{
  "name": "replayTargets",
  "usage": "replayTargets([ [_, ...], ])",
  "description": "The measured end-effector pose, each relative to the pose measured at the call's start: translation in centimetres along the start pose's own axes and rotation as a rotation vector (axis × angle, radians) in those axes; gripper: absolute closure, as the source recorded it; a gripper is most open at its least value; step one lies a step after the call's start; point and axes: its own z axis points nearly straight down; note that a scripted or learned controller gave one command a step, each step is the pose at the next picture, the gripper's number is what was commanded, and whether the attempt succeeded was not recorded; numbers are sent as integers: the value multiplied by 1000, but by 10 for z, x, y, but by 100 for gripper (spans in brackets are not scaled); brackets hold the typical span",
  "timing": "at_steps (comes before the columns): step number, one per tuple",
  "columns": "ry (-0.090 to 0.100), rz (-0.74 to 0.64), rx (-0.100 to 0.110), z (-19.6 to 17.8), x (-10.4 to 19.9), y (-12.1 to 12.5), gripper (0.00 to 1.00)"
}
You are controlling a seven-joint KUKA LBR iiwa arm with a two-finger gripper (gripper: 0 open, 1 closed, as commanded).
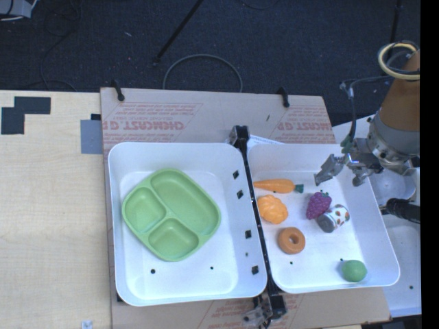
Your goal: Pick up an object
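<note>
Dark carpet sits behind your table [48,204]. Your hand [345,172] hangs over the right bin [384,252] with its fingers spread apart and nothing between them. Just below it sit the grapes [318,203], with the carrot [274,185], orange [272,210], donut [291,240] and lime [354,271] nearby. A green tray [171,213] lies in the left bin [130,163].

Single fixed camera above bench; slanted downward; both bins [115,184] framed; mid distance.

Two white bins [175,286] are looking like smooth, glossy plastic, and the green divided plate [171,214] at lower left is showing a softer plastic sheen. Printed brown cardboard [171,118] is lying matt beneath them, beside pale matt wood [48,218] at far left.
</note>
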Motion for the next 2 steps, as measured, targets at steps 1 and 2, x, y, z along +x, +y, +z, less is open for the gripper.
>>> replayTargets([
  [1, -2, -2, -12, -7, 0, 2, 0],
  [2, -2, -2, -8, 37, -3, 2, 0],
])
